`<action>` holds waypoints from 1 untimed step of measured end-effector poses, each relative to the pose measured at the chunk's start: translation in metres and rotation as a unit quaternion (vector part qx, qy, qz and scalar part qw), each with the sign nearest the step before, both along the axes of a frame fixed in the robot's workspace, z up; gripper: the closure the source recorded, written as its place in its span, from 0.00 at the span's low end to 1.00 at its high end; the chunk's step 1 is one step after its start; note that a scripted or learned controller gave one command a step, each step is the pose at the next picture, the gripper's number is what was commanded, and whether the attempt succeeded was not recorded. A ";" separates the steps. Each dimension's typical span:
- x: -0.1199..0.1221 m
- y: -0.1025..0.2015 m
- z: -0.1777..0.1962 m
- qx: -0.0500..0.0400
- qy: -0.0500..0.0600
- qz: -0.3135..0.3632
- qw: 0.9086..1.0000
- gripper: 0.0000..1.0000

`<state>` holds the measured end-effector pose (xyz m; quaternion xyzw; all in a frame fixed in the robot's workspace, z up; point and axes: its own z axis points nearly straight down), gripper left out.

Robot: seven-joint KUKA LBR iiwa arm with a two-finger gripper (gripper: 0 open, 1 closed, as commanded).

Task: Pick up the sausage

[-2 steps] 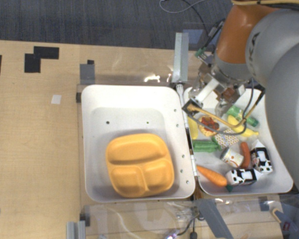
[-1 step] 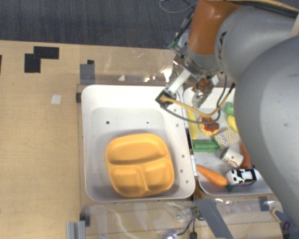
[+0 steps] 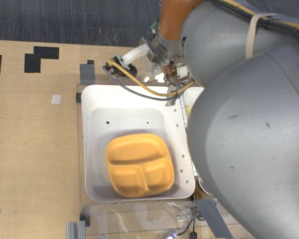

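Observation:
My grey arm with its orange band [image 3: 177, 14] reaches in from the right and covers most of the right bin. The gripper [image 3: 165, 69] hangs over the far rim where the two bins meet, half buried among a white bracket [image 3: 134, 55] and yellow and black cables [image 3: 139, 86]. A yellow compartment tray [image 3: 139, 164] lies in the near half of the left bin [image 3: 89, 148], well in front of the gripper and apart from it.
The arm's big grey link [image 3: 254, 133] hides the right bin apart from a strip of its left wall [image 3: 188, 148]. Wooden bench top [image 3: 35, 133] spreads to the left. Grey clamps [image 3: 87, 72] sit at the bin's corners.

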<state>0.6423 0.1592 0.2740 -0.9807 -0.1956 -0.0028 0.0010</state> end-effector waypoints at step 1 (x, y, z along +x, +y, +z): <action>-0.017 -0.056 0.142 -0.001 -0.001 0.047 0.999 0.00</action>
